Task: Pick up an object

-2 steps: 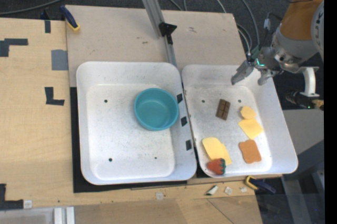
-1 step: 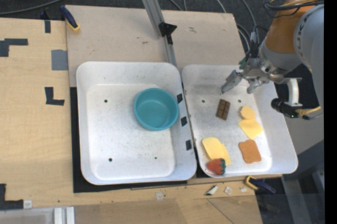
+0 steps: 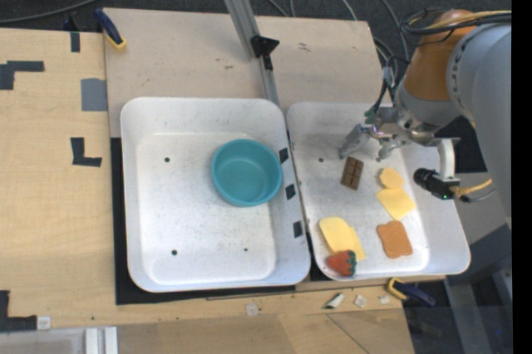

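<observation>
— Two bins on my screen. Where's your gripper?

— My gripper (image 3: 366,146) hangs over the right bin (image 3: 440,261), fingers spread apart with nothing between them, just above and slightly right of the brown chocolate bar (image 3: 352,173).

— Take that bar as the landmark. What lies around it?

— Right of it I see a small yellow piece (image 3: 390,178), and below that a bigger yellow block (image 3: 396,203). Lower right sits an orange cracker (image 3: 395,239). Below the bar I have a yellow slice (image 3: 339,234) touching a strawberry (image 3: 341,263).

— And left of the bar?

— A teal bowl (image 3: 246,171), well apart, upright in the left bin (image 3: 150,178).
</observation>
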